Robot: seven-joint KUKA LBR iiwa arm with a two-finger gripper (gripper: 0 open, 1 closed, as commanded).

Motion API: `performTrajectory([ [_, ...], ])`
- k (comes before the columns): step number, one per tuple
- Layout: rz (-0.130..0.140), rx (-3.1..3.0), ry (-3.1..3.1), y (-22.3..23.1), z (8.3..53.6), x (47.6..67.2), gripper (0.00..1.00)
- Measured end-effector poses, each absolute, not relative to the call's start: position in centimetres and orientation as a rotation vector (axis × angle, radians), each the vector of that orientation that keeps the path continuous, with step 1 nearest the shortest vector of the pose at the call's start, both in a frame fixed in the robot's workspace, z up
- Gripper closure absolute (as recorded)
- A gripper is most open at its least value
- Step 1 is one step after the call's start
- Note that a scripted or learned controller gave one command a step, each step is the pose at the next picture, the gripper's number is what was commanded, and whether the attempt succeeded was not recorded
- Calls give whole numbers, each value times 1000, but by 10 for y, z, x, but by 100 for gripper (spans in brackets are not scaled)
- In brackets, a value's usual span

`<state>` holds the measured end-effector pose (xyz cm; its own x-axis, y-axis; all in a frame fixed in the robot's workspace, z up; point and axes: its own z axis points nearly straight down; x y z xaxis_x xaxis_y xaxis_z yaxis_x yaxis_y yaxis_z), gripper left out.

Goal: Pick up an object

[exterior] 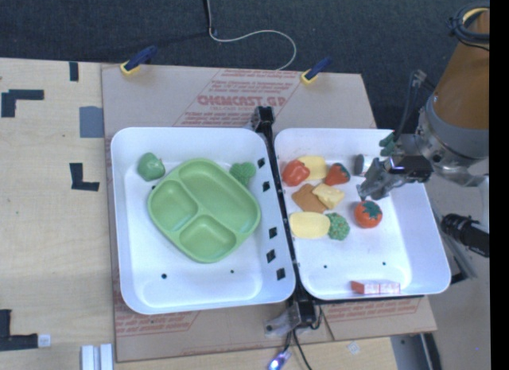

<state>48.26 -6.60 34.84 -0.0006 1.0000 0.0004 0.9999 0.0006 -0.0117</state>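
Note:
The right bin [413,265] holds a cluster of toy foods: a red pepper [295,173], a yellow piece [313,166], a small red fruit [337,174], a brown slab [306,198], a yellow wedge [328,195], a yellow lemon shape [308,224], a green broccoli [339,227] and a red tomato [367,214]. My gripper [366,177] hangs over the bin's right half, just above the tomato and right of the small red fruit. Its fingers look open, with nothing between them.
A flat red and white packet [375,286] lies near the right bin's front wall. The left bin [127,265] holds a green divided plate [204,209] and two green toy pieces [149,167] [243,173]. A black divider [270,193] separates the bins.

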Motion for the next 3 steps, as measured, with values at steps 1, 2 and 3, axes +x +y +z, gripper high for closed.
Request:
performTrajectory([
  [1, 3, -2226, -2219, -117, 361, 483, 100],
  [2, -18, -2227, -2237, -85, 540, 484, 100],
  [3, 11, -2216, -2215, -95, 436, 483, 100],
])
